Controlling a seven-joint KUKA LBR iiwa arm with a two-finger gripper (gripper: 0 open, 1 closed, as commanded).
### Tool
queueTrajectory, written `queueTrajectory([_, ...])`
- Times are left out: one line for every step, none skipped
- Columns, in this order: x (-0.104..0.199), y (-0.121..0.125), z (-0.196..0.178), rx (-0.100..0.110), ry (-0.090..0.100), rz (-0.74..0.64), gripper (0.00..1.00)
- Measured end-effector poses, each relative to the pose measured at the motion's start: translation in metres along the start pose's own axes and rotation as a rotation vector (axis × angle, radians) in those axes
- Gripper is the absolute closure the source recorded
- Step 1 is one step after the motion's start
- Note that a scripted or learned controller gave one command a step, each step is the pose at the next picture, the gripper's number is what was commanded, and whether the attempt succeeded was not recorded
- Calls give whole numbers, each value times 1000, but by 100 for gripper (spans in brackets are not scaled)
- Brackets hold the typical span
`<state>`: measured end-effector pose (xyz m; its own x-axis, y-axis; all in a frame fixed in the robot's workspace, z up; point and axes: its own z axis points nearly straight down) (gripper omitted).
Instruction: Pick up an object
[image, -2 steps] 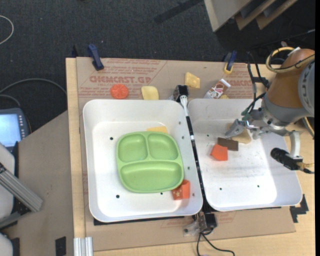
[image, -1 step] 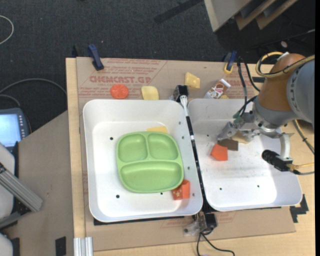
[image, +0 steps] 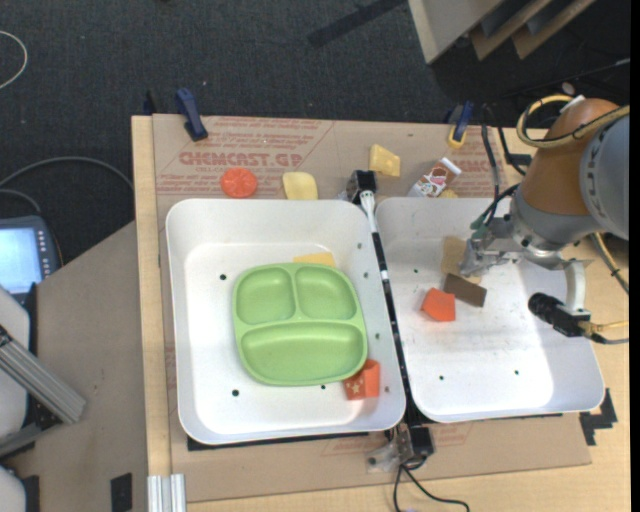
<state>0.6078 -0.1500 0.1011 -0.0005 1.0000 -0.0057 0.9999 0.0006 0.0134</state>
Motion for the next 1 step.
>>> queueTrajectory([0, 0, 1, 2, 0, 0, 0])
